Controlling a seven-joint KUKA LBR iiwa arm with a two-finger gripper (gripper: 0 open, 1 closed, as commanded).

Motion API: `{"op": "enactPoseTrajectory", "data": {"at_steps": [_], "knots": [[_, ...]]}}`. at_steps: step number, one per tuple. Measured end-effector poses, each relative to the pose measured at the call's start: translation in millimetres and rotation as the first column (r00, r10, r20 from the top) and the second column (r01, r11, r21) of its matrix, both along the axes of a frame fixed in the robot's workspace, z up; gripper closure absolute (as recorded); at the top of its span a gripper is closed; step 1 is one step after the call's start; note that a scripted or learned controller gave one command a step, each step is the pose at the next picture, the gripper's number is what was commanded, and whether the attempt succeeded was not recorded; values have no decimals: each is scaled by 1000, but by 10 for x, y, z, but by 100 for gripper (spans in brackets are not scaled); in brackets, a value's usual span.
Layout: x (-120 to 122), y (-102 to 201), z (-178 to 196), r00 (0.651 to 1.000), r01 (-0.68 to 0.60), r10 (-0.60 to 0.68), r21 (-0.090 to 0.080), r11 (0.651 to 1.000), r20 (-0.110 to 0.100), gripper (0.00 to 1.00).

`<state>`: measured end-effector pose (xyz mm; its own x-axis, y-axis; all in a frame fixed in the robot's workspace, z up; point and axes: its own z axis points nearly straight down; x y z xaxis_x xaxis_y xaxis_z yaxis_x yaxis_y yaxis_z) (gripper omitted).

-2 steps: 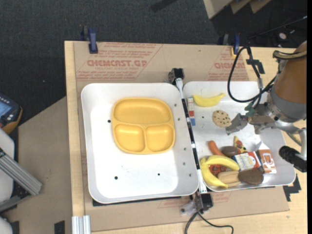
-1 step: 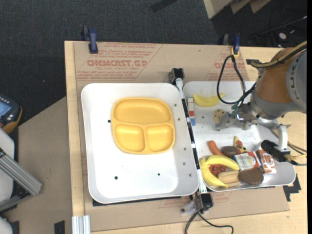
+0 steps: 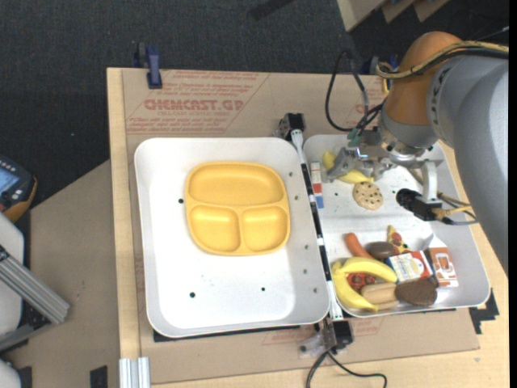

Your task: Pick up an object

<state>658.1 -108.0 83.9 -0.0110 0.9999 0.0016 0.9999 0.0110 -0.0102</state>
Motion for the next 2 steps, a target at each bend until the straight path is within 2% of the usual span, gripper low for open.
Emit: {"op": "enactPoseTrajectory", "data": {"at_steps": [1,2], "knots": [[-837,111,3,1000,13,-13,1,1000,3,0],[-1226,113,4,1000,13,-13,0,1000,5,0]]}}
